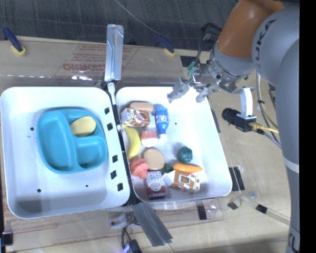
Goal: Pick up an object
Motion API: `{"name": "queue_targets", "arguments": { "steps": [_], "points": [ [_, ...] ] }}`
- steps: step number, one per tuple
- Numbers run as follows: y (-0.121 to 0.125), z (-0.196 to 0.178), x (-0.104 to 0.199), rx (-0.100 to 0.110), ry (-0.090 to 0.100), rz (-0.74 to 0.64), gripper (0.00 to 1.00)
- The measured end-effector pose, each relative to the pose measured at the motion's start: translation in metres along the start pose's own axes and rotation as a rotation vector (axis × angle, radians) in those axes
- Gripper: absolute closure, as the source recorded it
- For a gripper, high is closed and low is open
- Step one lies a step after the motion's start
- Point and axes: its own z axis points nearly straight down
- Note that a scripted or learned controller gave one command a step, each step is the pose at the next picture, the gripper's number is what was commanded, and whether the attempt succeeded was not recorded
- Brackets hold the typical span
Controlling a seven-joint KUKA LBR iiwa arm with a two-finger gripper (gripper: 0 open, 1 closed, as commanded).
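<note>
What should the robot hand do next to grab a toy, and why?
Probably move down and toward the left. The gripper hangs above the far edge of the right bin with nothing in it, while the toys sit lower in that bin; the blue bottle looks nearest.

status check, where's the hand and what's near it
Hand open, empty, above right bin's far edge. Blue bottle nearest, untouched. Nothing blocking.

A: Right bin [213, 141], far-right side was bare floor, open way down.
B: Left half was jammed tho: banana [132, 141], blue bottle [161, 119], cartons, all touching.
A: Left bin [16, 157] had bare floor round the blue tray [58, 141].
</note>
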Motion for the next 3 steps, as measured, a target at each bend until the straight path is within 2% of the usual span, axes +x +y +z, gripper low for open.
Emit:
{"name": "queue_targets", "arguments": {
  "steps": [1, 2, 3],
  "points": [
    [0.014, 0.101, 0.009, 0.011, 0.002, 0.052, 0.00],
    [0.040, 0.168, -0.013, 0.000, -0.001, 0.047, 0.00],
    [0.042, 0.158, -0.011, -0.003, -0.001, 0.042, 1.00]
  ]
}}
